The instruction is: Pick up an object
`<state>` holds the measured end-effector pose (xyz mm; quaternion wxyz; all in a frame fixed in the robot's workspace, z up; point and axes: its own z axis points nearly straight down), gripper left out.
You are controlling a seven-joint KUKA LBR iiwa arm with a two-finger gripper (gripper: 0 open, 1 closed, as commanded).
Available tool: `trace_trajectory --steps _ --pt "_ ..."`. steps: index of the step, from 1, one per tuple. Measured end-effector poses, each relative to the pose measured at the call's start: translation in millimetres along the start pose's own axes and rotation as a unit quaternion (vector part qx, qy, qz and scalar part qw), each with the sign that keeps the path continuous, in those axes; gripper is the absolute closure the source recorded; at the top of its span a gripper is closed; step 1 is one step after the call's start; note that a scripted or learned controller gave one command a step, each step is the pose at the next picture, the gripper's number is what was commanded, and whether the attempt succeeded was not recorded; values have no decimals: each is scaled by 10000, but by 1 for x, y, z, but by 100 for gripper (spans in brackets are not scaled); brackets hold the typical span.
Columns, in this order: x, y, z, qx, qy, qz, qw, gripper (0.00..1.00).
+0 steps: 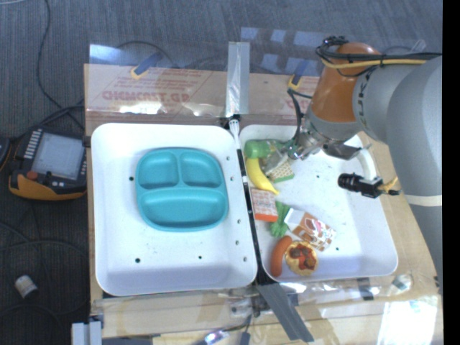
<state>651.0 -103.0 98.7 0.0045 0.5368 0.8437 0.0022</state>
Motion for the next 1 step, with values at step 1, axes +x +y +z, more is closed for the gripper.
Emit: trace_trajectory --steps 1 --pt "77 4 -84 54 28 962 9953 100"
